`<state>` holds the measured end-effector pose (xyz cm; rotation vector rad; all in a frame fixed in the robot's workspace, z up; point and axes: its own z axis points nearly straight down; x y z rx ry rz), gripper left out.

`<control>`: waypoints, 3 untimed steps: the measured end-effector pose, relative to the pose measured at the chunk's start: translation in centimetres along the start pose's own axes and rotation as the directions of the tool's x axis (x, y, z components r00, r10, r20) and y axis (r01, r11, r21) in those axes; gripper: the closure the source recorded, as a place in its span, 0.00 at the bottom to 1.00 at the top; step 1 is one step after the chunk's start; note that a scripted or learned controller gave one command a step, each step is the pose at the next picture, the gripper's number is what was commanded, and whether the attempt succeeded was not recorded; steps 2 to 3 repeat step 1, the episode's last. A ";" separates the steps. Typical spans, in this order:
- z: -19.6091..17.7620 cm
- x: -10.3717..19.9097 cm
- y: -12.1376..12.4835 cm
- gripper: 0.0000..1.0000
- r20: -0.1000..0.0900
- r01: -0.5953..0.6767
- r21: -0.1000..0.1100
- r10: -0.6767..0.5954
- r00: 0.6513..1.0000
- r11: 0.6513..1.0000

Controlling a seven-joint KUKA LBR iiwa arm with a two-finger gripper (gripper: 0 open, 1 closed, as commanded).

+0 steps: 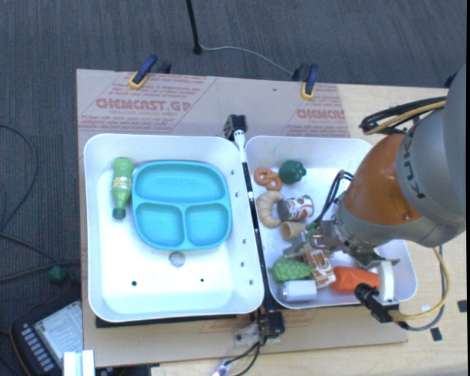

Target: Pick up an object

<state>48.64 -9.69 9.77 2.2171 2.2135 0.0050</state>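
My gripper (315, 243) is low in the right bin (329, 143), under the orange wrist band, among a cluster of toy food. Right beside it lie a tan cone (291, 229), a small brown and orange box (323, 267) and a green bumpy piece (291, 270). An orange carrot (352, 279) and a white cylinder (299, 290) lie near the bin's front wall. Farther back are a red and white can (300, 207), a beige ring (268, 208), a pretzel (267, 179) and a green pepper (292, 171). The arm hides the bin's right half.
The left bin (102, 233) holds a blue divided plate (182, 204), a green bottle (122, 186) lying at its left, and a small grey disc (176, 259). A black clamp (236, 125) sits at the back where the bins meet.
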 end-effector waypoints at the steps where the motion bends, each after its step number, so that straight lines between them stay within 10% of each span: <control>1: -12.8 8.7 3.9 1.00 -0.004 0.004 0.008 -0.004 1.000 1.000; 3: -12.8 8.7 3.9 1.00 -0.004 0.004 0.008 -0.004 1.000 1.000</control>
